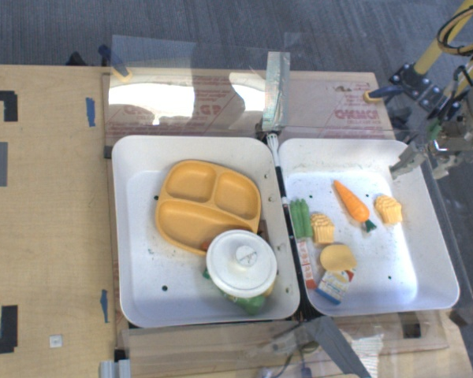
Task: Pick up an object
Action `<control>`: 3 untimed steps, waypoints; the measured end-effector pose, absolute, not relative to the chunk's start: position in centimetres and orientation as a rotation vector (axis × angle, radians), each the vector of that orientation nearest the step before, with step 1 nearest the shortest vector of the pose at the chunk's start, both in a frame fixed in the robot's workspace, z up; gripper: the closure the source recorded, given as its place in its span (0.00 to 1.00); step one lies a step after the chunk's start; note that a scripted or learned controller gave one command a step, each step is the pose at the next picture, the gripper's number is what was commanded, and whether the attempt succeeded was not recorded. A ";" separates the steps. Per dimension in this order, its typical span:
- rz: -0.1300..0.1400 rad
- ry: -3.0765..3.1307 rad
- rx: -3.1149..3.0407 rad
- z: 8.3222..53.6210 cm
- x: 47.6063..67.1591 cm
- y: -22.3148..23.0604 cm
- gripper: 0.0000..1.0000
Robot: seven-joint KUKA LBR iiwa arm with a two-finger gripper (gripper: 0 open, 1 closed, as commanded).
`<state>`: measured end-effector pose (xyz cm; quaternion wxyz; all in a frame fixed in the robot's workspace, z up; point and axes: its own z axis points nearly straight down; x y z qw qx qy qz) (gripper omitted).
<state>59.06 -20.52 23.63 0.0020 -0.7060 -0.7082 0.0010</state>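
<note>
My gripper: over the right bin's far right corner; I cannot tell its state.
Toy carrot: lying in right bin, beside a yellow corn piece.
Left bin: orange divided plate, white lidded cup.

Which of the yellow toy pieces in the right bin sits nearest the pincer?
The yellow corn piece just right of the carrot, closest to the pincer; the other two lie further left.
</note>
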 end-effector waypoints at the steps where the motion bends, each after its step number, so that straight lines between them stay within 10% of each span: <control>1: 0.013 -1.702 -2.627 10.6 56.2 -16.4 0.00; 2: -0.008 -1.778 -2.590 8.6 62.3 -18.9 0.00; 3: -0.003 -1.785 -2.588 9.5 62.4 -18.9 1.00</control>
